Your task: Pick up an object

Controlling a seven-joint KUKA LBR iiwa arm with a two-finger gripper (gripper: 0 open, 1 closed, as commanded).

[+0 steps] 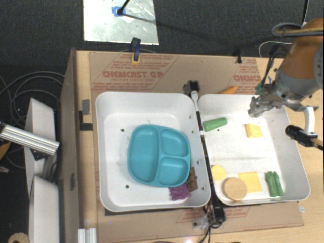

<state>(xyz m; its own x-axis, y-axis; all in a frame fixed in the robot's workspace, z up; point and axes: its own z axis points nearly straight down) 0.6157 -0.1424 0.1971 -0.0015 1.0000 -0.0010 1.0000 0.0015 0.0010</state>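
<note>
From my seat the likeliest pick is the small yellow block (253, 130), lying flat in the right bin (291, 151) toward its two o'clock corner, well apart from the other pieces. My tool (259, 105) hangs just above it at twelve o'clock, near the bin's far wall; I cannot tell how its tips are set.

To do this well I would bring the tool straight over the block's middle, square it to the block's edges and descend slowly, since so low a piece gives little to bite on.

Outward from there: a green cylinder (214, 123) at nine o'clock, a yellow square (250, 181), a tan disc (235, 188) and a green bundle (274, 183) along the six o'clock edge. The left bin (114, 135) carries a teal divided plate (159, 155) with a purple scrap (178, 192) beside it.
</note>
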